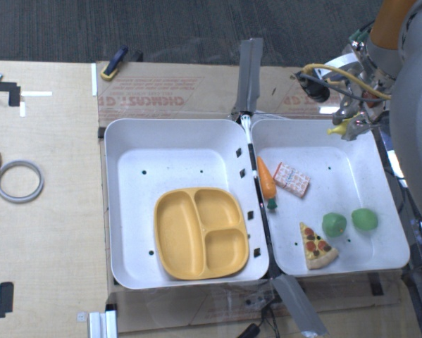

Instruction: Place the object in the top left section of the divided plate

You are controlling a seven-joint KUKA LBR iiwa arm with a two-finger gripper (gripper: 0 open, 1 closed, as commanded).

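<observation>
A yellow divided plate [200, 232] lies in the left bin [126, 189], with one long section on its left and two smaller sections on its right. All three sections hold nothing. In the right bin [380, 189] lie an orange carrot [266, 181], a pink and white block [292, 179], a pizza slice [316, 246] and two green round pieces [334, 224] [364, 219]. My gripper [346, 127] hangs over the right bin's far right corner, apart from all the objects, with cables bunched around the wrist.
A grey divider bar [249, 76] runs between the bins at the back. A roll of tape [19, 181] lies on the bench at the far left. A blue and yellow tool [115, 63] rests on the cardboard behind the left bin.
</observation>
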